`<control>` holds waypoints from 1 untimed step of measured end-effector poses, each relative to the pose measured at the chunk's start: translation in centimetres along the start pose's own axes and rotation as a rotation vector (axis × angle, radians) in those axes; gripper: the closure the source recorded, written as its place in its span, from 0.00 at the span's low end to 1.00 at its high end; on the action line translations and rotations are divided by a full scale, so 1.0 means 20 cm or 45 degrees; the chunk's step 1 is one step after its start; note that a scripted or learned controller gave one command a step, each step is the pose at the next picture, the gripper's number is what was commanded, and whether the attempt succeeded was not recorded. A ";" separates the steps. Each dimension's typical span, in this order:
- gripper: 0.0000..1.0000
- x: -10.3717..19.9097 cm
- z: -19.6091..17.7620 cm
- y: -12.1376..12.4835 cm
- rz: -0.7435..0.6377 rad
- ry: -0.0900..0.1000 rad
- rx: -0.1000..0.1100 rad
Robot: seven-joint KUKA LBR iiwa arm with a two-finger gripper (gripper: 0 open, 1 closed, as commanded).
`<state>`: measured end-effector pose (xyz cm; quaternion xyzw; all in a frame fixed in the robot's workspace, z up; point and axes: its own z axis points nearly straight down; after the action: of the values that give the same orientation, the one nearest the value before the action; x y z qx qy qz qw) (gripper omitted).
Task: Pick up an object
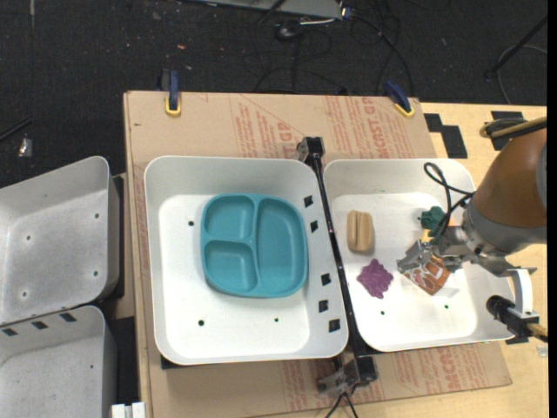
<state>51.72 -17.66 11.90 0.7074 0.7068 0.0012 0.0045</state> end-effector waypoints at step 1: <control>1.00 -0.01 -0.07 0.01 0.001 -0.003 -0.008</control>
<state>51.93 -17.77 13.31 0.7076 0.7066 0.0025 0.0077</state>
